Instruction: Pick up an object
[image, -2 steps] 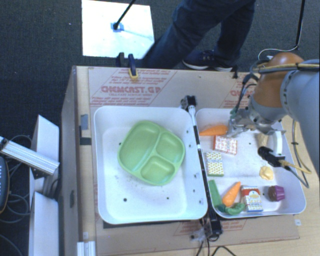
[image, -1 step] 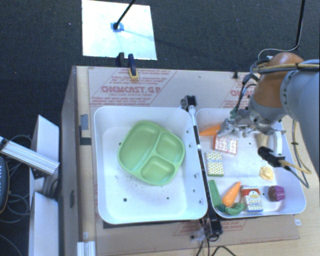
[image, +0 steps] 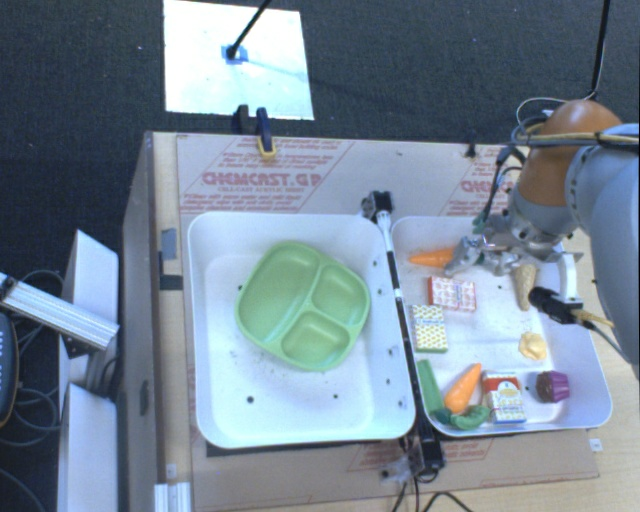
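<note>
My gripper (image: 487, 252) hangs low over the back of the right bin (image: 590, 400), below the arm's orange band (image: 560, 150). An orange carrot piece (image: 432, 258) lies just left of it, and a beige cone (image: 525, 285) lies just to its right. In front of it sits a red-and-white checkered block (image: 452, 293). Nothing can be seen held in the gripper.
The right bin also holds a yellow-green checkered block (image: 431, 328), a second carrot (image: 462, 388), a green pod (image: 430, 385), a red box (image: 505, 395), a purple piece (image: 553, 385) and a yellow piece (image: 533, 346). A green divided plate (image: 303, 305) lies in the left bin (image: 215, 400).
</note>
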